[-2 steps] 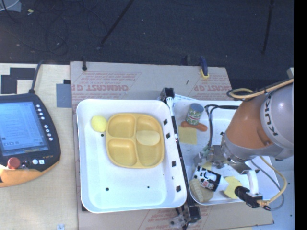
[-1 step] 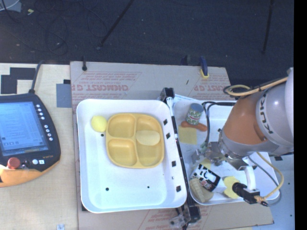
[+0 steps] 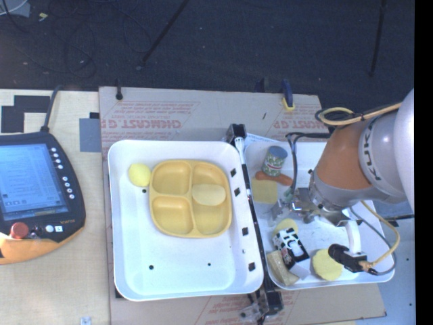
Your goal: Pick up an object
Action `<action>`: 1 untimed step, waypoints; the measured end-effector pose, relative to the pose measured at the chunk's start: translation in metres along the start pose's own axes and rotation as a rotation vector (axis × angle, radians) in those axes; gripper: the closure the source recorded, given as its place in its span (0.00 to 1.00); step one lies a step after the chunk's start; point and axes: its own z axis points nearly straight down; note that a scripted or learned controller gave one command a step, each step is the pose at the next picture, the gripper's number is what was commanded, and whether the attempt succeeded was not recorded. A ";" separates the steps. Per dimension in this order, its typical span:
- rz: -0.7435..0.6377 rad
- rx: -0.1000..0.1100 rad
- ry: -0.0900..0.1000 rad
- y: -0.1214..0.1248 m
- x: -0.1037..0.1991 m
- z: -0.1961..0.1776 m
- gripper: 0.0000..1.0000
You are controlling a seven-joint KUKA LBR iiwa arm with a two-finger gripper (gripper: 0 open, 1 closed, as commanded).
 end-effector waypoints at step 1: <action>0.006 -0.006 -0.002 -0.054 -0.001 0.000 0.00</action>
